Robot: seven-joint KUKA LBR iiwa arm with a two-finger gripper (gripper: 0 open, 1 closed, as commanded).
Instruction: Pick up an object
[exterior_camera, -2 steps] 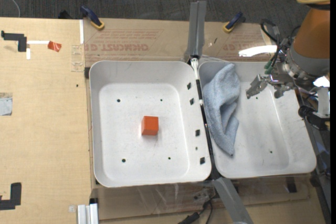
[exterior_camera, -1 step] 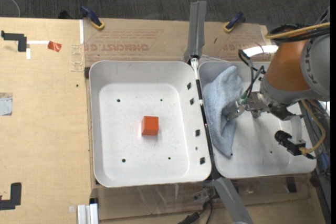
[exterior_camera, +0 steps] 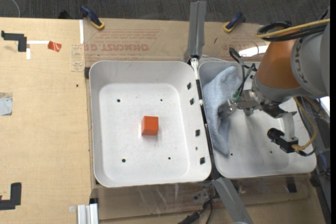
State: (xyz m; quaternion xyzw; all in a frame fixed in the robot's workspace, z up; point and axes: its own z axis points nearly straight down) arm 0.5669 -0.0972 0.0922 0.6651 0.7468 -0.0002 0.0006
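Gripper (exterior_camera: 228, 109) was down at grey cloth (exterior_camera: 218, 99), right bin (exterior_camera: 262, 162); we judged grasping underway. Whether it gripped, we could not tell; lifting would show.

Grey arm (exterior_camera: 307, 60) reaches in from right, wrist bent down, pincer (exterior_camera: 227, 109) low

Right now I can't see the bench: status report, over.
Gripper low in right bin, at the grey cloth. Nothing seen held. Orange block sits alone in left bin, untouched. Nothing near the block.
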